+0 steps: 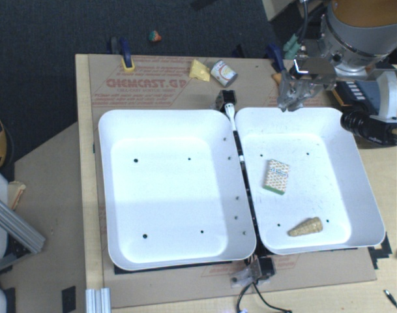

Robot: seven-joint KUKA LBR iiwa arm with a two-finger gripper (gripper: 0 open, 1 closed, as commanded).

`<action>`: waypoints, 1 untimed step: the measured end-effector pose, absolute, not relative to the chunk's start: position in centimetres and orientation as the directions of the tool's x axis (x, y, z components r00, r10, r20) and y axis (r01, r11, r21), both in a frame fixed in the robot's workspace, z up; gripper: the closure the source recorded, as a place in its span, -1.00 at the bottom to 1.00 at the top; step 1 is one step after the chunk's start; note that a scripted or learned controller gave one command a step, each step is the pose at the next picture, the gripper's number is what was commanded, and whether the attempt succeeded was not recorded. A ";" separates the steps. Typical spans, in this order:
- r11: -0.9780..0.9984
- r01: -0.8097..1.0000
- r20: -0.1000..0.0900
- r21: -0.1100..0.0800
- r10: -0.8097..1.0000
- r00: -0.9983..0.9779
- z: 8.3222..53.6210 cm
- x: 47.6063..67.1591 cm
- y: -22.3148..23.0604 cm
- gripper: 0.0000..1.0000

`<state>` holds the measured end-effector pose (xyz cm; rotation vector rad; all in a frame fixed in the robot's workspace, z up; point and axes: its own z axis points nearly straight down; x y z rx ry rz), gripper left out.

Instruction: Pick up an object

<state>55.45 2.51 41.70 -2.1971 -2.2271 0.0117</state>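
Overhanging bin rim (296,111), blurred hand (293,100)

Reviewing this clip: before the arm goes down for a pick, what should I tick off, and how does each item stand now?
1. Targets in reach: small patterned box and tan cone-shaped piece lie in the right bin: ok.
2. Targets apart from each other: ok.
3. Gripper over a target: not ok, it hangs at the bin's far rim.
4. Nothing between its fingers: ok.
5. Finger opening: cannot tell.
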 end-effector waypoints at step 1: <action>0.009 1.000 0.001 -0.010 1.000 -0.009 33.8 58.6 11.0 1.00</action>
